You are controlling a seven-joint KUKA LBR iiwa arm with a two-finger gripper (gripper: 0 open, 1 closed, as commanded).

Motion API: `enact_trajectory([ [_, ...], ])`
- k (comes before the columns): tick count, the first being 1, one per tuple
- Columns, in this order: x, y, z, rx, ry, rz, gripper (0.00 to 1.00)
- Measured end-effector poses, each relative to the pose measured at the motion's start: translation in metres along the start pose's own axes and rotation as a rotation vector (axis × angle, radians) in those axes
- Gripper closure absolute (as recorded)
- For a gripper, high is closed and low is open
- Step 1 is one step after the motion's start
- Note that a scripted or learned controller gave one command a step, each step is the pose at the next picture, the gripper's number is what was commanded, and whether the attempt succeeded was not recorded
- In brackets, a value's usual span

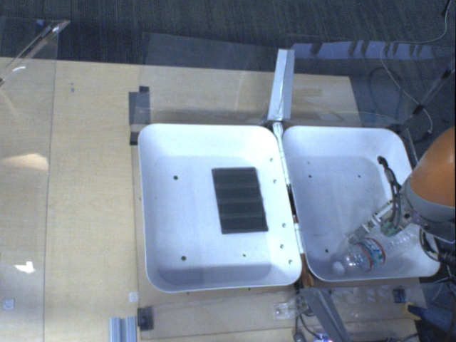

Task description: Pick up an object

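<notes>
In the left bin point(164, 212) a dark ribbed pad point(239, 199) lies flat near the middle. In the right bin point(335, 155), toward five o'clock, a clear plastic bottle point(360, 256) lies on its side. My pincer point(381, 223) hangs just past it at two o'clock, close to or touching it; how wide it stands I cannot tell. The frame's edge cuts off my orange band point(436, 173).

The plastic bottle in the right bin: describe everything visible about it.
The plastic bottle is small and clear, with a bluish label band around its middle and a pale cap end pointing toward the bin's lower left. It lies on its side near the front wall of the right bin, just below the pincer. Whether they touch is unclear.
</notes>
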State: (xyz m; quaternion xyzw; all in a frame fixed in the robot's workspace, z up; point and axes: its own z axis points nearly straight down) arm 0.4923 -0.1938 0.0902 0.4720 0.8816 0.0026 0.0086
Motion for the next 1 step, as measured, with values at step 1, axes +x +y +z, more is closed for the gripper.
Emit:
enact_trajectory([
  [1,-0.0006,0.0029,-0.0117,-0.005,-0.002,0.0,1.0],
])
